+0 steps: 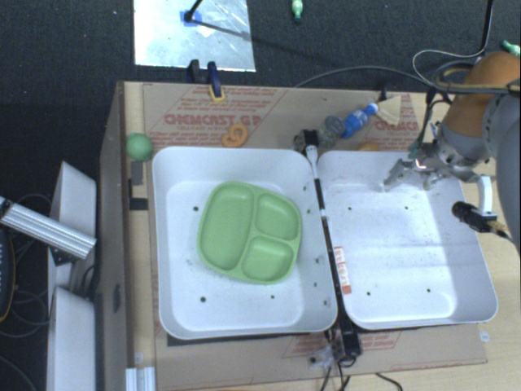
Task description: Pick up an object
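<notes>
A light green divided plate [248, 232] with three compartments lies flat in the middle of the left white bin [175, 186]. My gripper [413, 177] hangs over the far edge of the right white bin [456, 300], well to the right of the plate. Its two grey fingers stand spread apart and open, with nothing between them. The grey arm with its orange band [488, 76] reaches in from the upper right.
On the cardboard behind the bins lie a blue bottle [358, 121], an orange ring [235, 135] and a green ball [138, 146]. A black divider strip [324, 226] runs between the bins. Cables [440, 59] loop near the arm.
</notes>
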Robot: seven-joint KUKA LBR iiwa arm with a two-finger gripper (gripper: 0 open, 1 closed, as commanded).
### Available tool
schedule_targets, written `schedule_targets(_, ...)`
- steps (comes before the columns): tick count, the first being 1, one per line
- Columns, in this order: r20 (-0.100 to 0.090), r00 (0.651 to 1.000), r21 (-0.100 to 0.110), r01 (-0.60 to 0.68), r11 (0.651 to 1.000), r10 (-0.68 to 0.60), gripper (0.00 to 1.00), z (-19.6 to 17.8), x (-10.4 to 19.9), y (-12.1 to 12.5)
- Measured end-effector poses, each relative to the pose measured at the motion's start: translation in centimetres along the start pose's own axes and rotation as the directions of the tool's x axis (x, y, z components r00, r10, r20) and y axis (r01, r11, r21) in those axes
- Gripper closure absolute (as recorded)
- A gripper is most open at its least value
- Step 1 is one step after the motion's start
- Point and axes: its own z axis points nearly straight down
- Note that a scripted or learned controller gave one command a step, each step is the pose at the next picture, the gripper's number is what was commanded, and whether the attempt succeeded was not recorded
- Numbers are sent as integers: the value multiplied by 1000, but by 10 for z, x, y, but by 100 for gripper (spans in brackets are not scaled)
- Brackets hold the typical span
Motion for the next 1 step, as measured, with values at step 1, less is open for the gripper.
schedule_targets(1, 3, 1000, -6, 5, 1000, -5, 100, -11, 0, 1)
